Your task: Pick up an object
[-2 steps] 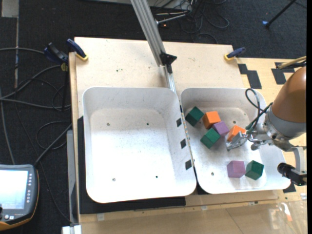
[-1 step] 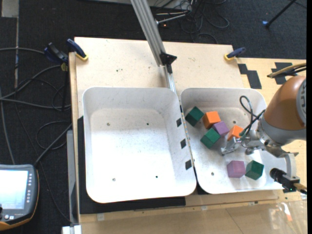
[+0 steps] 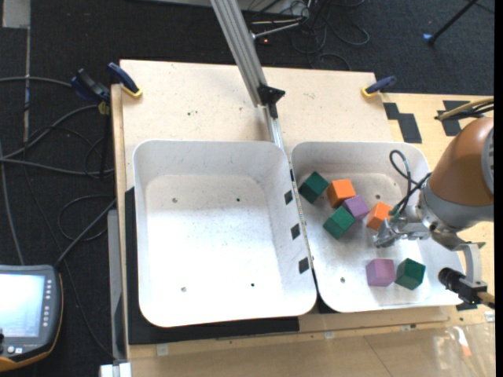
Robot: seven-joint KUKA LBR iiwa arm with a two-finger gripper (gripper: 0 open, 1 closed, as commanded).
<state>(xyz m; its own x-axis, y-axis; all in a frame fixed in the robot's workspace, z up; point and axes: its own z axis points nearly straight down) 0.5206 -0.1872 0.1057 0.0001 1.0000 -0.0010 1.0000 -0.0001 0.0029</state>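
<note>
Gripper (image 3: pixel 383 230) is parked at an orange cube (image 3: pixel 378 214) in the right bin (image 3: pixel 409 301); finger state can't be told. Prob the grasp step, a firm pinch is needed next.

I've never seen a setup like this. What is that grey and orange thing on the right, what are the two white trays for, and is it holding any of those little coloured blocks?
You are looking down at a slant from one fixed camera above a workbench. The grey and orange shape at the right is a robot arm reaching in. Its gripper, the part that grasps, is low inside the right shallow white bin.

That bin holds small cubes: two dark green cubes beside an orange cube and a light purple cube in a cluster, plus a purple cube and a green cube nearer the front. Another small orange cube sits right at the gripper, but I cannot tell whether it is gripped. The left white bin lies alongside.
</note>
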